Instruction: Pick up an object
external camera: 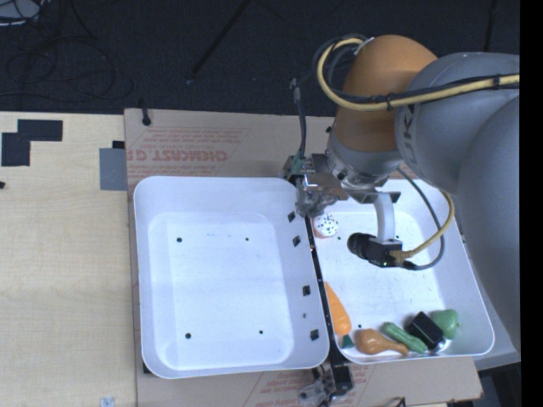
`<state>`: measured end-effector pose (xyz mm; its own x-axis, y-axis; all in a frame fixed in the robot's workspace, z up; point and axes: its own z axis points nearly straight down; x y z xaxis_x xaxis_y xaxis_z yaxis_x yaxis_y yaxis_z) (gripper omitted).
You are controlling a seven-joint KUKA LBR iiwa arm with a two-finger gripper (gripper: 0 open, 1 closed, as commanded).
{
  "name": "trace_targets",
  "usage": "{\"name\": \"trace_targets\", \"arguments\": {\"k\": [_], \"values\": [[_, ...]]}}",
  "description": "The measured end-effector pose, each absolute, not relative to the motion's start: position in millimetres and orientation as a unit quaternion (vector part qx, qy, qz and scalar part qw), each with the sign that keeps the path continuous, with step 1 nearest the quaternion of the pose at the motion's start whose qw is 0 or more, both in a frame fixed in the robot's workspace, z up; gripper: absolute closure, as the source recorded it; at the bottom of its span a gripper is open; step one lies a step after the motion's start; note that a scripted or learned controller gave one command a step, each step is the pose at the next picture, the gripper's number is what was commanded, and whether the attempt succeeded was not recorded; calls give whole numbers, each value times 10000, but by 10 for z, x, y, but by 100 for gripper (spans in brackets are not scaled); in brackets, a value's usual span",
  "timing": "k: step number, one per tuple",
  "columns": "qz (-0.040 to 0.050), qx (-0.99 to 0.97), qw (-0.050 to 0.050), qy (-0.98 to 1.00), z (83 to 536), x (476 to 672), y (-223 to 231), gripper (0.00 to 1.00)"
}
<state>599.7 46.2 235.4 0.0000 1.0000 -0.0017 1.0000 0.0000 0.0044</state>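
Observation:
My gripper (316, 198) hangs over the upper left corner of the right bin (475, 312), close to the ridge where the two bins meet. A small white object with dark dots (326, 225) lies just below the gripper, touching or nearly touching its tip; I cannot tell whether it is held. Along the right bin's front edge lie an orange carrot (338, 310), a tan gourd-shaped piece (373, 341), a long green piece (402, 337), a black block (425, 329) and a green pepper-like piece (446, 320).
The left bin (144, 227) lies beside the right one on a cardboard sheet (212, 147). The arm's grey body and orange band (386, 66) overhang the right bin's back half. A black cable fitting (373, 249) hangs from the wrist over the bin's middle.

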Motion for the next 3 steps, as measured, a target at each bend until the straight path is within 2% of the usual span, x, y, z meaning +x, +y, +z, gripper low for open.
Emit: {"name": "trace_targets", "arguments": {"k": [1,2,3], "values": [[63,7057,37,7085,4524,5460,841,100],[38,7068,23,7074,5439,4816,663,100],[-15,7030,-16,7112,5365,4749,1721,100]]}}
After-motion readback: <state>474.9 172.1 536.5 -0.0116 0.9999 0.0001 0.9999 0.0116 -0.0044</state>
